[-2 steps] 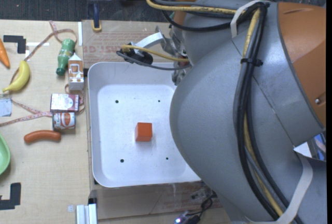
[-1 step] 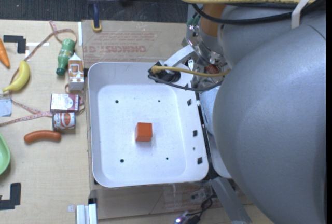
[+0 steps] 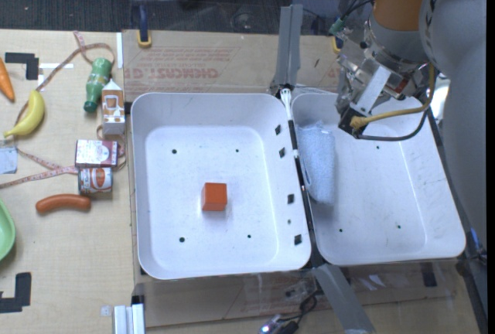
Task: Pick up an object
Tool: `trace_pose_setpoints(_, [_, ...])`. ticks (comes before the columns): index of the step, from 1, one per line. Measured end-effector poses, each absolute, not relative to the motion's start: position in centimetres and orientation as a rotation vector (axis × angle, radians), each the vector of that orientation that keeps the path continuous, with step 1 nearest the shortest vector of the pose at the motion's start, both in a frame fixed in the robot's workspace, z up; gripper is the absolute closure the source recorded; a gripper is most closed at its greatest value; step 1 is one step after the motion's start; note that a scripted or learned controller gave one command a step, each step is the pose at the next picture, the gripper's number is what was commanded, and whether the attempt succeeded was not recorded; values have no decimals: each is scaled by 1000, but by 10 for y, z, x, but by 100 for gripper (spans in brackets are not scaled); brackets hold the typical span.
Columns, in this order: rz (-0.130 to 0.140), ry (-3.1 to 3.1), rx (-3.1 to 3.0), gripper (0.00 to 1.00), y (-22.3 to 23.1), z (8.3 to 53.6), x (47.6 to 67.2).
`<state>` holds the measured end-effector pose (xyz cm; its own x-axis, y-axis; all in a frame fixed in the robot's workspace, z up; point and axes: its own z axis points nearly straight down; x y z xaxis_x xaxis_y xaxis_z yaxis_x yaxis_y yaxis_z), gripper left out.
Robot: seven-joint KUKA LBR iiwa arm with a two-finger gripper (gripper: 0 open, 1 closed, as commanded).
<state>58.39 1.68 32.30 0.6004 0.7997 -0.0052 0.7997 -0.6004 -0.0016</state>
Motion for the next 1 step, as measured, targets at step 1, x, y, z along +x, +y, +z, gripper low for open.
trace_pose_setpoints(1, [-8,1837,2549,100,-60,240,640])
